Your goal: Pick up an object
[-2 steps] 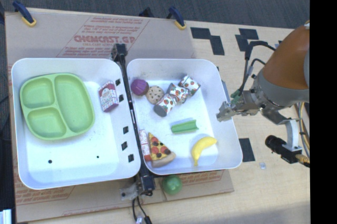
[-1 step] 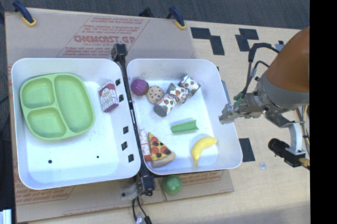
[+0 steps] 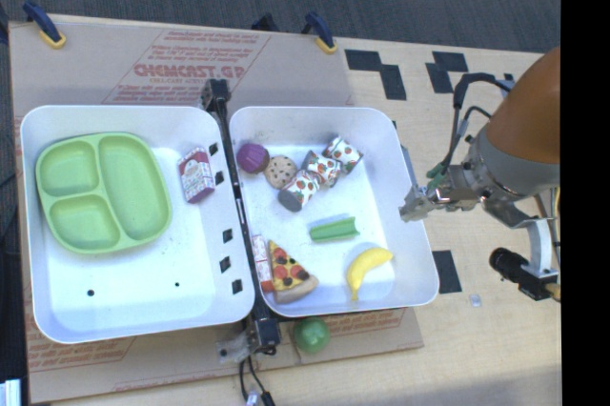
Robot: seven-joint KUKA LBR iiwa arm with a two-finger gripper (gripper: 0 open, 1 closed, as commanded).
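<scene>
Beside the right bin's (image 3: 405,168) outer wall our gripper (image 3: 416,204) hovers, grip unreadable. We'd take the banana (image 3: 367,266), bottom-right corner: light, rigid, slick; pinch its middle.

Glossy white plastic is seen on the 2 bins (image 3: 57,318); the green tray (image 3: 100,192) looks smooth and matt, the cardboard sheet (image 3: 181,61) dull and papery.
</scene>
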